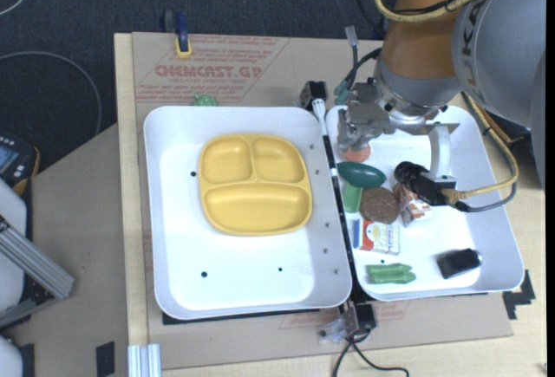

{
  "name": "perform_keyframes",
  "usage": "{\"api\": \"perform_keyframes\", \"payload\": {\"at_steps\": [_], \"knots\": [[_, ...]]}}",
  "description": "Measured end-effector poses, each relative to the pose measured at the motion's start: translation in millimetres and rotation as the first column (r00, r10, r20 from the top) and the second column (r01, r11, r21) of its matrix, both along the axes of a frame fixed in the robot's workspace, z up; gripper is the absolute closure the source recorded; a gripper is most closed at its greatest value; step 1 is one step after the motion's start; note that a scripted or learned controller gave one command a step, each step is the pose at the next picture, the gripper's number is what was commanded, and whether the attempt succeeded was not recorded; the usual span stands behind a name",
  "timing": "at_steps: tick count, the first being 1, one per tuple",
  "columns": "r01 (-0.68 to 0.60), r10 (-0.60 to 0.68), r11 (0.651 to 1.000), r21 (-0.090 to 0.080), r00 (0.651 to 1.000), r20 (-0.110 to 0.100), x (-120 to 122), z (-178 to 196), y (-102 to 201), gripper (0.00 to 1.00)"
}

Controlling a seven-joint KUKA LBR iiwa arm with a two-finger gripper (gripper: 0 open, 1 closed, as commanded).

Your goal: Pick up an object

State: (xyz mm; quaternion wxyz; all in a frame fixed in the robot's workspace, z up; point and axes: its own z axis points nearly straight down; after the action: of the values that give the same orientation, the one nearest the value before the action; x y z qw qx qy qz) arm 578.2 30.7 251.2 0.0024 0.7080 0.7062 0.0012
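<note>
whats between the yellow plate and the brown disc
In the camera view, bare white floor of the left bin, then the two bins' touching rims between the yellow plate and the brown disc.

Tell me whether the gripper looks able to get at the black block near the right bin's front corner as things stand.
Probably yes. The black block lies alone on bare floor of the right bin, apart from the clutter, with nothing on top. The gripper is at the bin's far end.
</note>
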Motion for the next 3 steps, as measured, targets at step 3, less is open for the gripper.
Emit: {"api": "perform_keyframes", "payload": {"at_steps": [3], "knots": [[-0.009,0.009,1.000,0.003,1.000,-0.002,-98.7,-38.6,4.7,1.00]]}}
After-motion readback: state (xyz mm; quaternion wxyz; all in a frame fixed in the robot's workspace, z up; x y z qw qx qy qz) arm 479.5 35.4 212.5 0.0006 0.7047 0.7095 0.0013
